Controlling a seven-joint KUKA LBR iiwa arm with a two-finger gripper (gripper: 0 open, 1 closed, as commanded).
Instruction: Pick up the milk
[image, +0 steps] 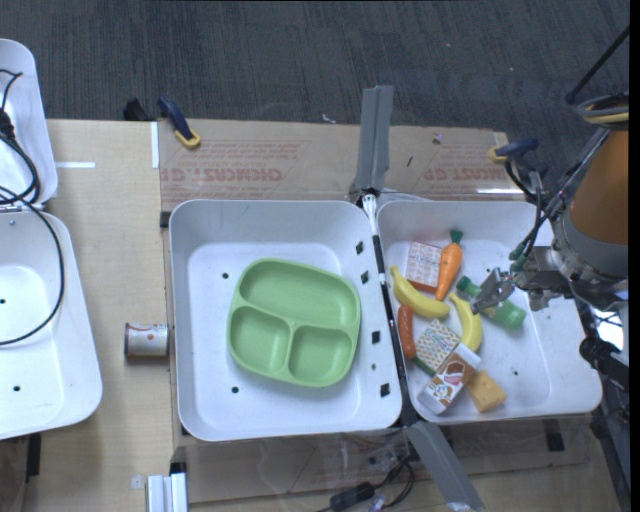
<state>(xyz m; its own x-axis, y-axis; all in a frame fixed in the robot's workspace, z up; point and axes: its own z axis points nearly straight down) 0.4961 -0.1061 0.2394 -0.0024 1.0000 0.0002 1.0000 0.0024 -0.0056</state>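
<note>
The milk (446, 386) is a small white carton with a brown and red picture. It lies tilted at the front of the right bin (560, 385), touching a tan block (487, 392) on its right. My gripper (491, 293) hangs over the middle of the same bin, up and to the right of the milk and well apart from it. It sits just above a banana (468, 322) and beside a green piece (508, 316). I see no object in its grasp.
The right bin also holds a second banana (416, 298), a carrot (449, 265), an orange-printed box (424, 262), a checkered packet (436, 345) and a red item (405, 330). A green divided plate (294, 323) lies in the left bin (195, 300). A small can (146, 340) lies on the bench.
</note>
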